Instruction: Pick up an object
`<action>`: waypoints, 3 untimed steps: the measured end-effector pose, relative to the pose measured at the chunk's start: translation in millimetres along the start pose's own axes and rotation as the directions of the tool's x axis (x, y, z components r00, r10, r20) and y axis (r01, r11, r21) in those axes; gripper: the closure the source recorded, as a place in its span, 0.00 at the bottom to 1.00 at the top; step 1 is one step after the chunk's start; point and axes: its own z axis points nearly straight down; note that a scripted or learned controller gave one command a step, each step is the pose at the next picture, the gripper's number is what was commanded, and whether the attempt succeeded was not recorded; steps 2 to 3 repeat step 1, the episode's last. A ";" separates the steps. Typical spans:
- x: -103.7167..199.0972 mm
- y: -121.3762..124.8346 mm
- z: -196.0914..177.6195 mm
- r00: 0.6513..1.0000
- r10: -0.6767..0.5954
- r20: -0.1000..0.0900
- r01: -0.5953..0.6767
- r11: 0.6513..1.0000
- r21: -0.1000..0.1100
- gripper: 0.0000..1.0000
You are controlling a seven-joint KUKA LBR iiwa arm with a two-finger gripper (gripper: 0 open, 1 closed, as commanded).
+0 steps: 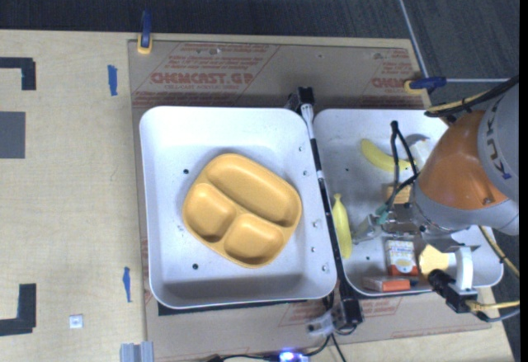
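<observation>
In the right bin (363, 128), the end effector (394, 224) is lowered among small objects.
Its grasp state cannot be told; a yellow banana (341, 224) lies just beside it, apparently unlifted, so the pick remains.

Cardboard sheet (247, 72) under the bins reads "CHEMCAST GP" in red.

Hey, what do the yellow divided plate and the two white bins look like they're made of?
Yellow divided plate: likely molded plastic, smooth and semi-glossy, judging by its soft highlights and rounded compartment edges. Left bin and right bin: probably thin white plastic or painted sheet metal with a matte finish; rounded corners and small dark dots that may be screws or holes leave it open.
</observation>
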 end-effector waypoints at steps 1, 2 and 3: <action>0.2 0.0 0.0 1.000 0.001 0.000 -0.001 1.000 0.000 0.00; 0.2 0.0 0.0 1.000 0.001 0.000 -0.001 1.000 0.000 0.00; 0.2 0.0 0.0 1.000 0.001 0.000 -0.001 1.000 0.000 0.00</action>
